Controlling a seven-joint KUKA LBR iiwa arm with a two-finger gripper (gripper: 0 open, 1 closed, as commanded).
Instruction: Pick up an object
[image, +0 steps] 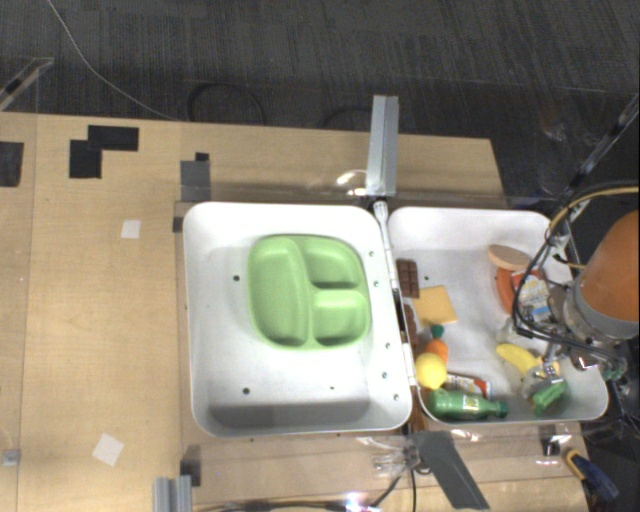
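Though side by side, two bins (290, 420)

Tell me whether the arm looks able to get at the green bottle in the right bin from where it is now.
Probably yes. The green bottle lies on its side at the near edge of the right bin, uncovered, with the arm over the same bin. A yellow lemon and a small packet crowd its top side.

Fixed overhead camera, slanted down, both bins (200, 330) in frame.
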